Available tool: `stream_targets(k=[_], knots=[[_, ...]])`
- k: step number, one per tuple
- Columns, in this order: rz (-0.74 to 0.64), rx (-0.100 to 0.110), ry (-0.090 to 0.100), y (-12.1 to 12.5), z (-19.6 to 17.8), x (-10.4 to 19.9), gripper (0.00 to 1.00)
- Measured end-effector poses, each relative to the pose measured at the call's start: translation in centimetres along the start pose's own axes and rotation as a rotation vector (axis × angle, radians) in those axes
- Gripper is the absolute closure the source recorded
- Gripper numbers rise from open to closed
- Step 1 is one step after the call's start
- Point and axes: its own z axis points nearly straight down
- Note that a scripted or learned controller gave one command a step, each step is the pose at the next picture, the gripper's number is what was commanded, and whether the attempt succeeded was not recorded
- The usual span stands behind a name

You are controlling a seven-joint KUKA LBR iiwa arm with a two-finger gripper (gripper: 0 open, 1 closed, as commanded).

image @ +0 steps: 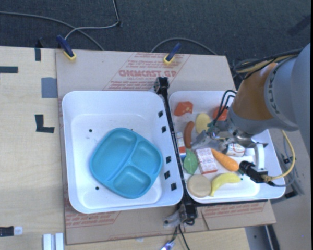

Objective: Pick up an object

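Crowding the claw [211,135]: carrot [225,160], banana [224,181], small red-and-white packet [206,160].

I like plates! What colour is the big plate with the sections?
The divided plate is light blue, seen in the camera view, lying in the left bin.

**Arm lowered over the right bin, toy food beneath**

The left bin [73,113] is occupied by a blue divided plate [126,162]. In the right bin [271,191] a banana [225,181], a carrot [225,160], a white-and-red packet [205,160], a green piece [191,163], a tan round piece [199,185] and a red piece [183,108] are seen. The gripper [225,137] is held low over them; its fingers are not made out.
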Motion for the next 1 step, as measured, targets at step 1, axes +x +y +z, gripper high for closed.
stream_targets(k=[1], knots=[[-0.001, -0.007, -0.003, 5.8, 1.5, 1.49, 0.0]])
